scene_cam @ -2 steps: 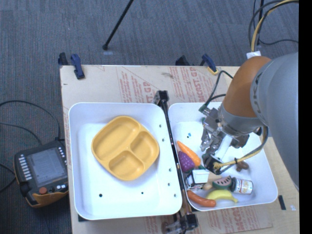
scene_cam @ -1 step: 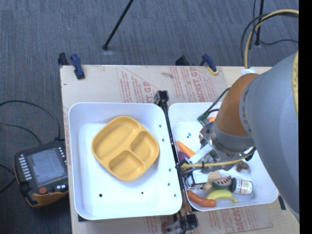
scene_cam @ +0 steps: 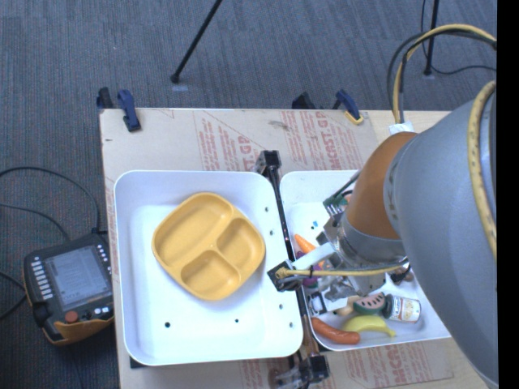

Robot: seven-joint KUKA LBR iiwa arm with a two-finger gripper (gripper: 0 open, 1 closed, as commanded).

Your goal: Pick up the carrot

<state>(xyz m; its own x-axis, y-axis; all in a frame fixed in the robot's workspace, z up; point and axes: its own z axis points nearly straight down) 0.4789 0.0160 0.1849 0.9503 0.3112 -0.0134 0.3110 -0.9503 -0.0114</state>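
The grey arm covers most of the right bin on the counter. The left bin carries a yellow divided plate. The tool hangs low at the right bin's left wall; whether it is apart or together, I cannot tell. The carrot is a small orange piece at that wall, just toward the counter's far edge from the tool, mostly hidden, so its long axis is unclear. Near the front lie a sausage and a banana.
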